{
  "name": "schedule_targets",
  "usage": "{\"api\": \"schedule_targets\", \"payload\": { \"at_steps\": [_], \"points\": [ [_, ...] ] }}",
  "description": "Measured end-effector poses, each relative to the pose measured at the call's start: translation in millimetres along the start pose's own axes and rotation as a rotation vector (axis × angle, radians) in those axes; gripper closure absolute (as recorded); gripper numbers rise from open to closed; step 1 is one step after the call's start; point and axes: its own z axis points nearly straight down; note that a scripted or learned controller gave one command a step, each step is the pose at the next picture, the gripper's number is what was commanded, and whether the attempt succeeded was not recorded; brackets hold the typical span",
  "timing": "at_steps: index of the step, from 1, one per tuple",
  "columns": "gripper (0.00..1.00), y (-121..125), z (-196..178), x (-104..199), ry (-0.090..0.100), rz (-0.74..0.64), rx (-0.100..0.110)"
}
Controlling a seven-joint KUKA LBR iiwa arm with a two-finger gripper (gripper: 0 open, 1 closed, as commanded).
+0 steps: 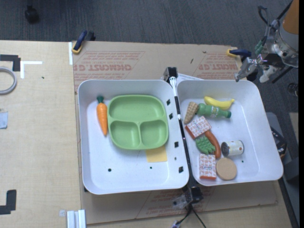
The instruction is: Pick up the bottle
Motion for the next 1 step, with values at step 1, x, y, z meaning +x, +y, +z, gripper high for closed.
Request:
{"api": "schedule_targets", "payload": {
  "at_steps": [1],
  "points": [
    [1.0,0.5,-9.8,0.0,-0.001,-0.003,-0.001]
  ]
}}
